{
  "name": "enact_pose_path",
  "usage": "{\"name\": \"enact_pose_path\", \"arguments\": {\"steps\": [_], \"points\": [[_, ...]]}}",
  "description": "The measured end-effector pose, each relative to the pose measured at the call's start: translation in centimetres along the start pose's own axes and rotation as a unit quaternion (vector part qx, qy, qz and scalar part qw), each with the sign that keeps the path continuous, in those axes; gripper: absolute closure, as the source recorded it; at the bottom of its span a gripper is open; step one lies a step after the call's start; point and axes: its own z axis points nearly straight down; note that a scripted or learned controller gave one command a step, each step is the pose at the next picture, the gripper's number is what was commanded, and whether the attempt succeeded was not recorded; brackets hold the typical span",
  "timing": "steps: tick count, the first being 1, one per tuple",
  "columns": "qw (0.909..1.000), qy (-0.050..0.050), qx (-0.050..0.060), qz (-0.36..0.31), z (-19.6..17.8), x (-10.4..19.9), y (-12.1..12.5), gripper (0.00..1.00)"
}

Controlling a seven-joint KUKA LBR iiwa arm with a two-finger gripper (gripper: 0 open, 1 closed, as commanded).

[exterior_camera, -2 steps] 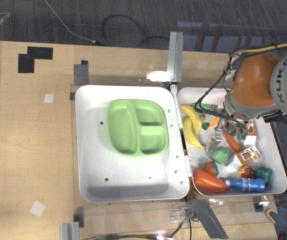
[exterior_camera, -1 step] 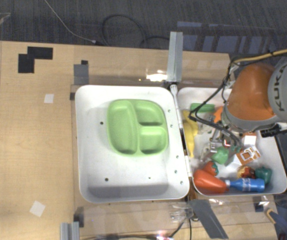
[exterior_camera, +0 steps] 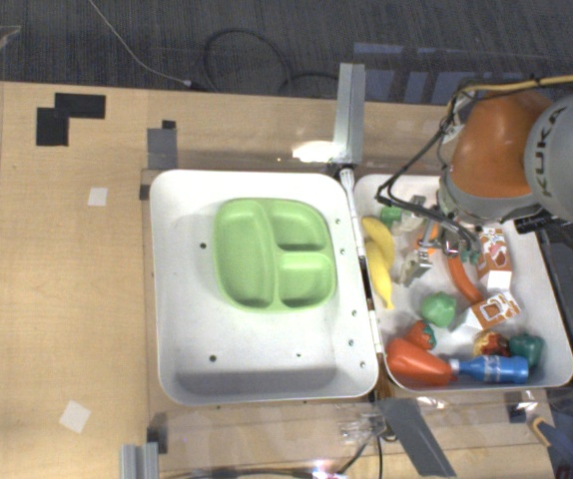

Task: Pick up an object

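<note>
The right bin [exterior_camera: 556, 317] holds a loose pile. In it lie a yellow banana [exterior_camera: 378, 259], an orange carrot [exterior_camera: 464, 277], a green round piece [exterior_camera: 439, 310], a red pepper [exterior_camera: 418, 360], a blue bottle [exterior_camera: 493, 369] and a small white-and-orange carton [exterior_camera: 495, 309]. My gripper [exterior_camera: 432, 251] hangs low over the upper middle of this bin, between the banana and the carrot. Its fingers stand open and I see nothing held between them. The grey arm with its orange band [exterior_camera: 496, 148] covers the bin's far right corner.
The left bin [exterior_camera: 182, 357] holds a green divided plate [exterior_camera: 273, 251]. A metal post [exterior_camera: 349, 113] rises behind the seam between the bins. More small items lie at the right bin's near right corner, among them a dark green piece [exterior_camera: 527, 348].
</note>
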Motion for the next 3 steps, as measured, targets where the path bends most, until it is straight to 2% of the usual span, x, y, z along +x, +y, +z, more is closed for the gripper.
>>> {"name": "enact_pose_path", "arguments": {"steps": [1,2,3], "points": [[0.9961,0.000,0.000,0.089,-0.2,5.5,0.8,0.00],[0.9985,0.000,0.000,-0.055,-3.7,1.3,-2.2,0.00],[0.9971,0.000,0.000,-0.076,-0.1,0.6,-1.3,0.00]]}}
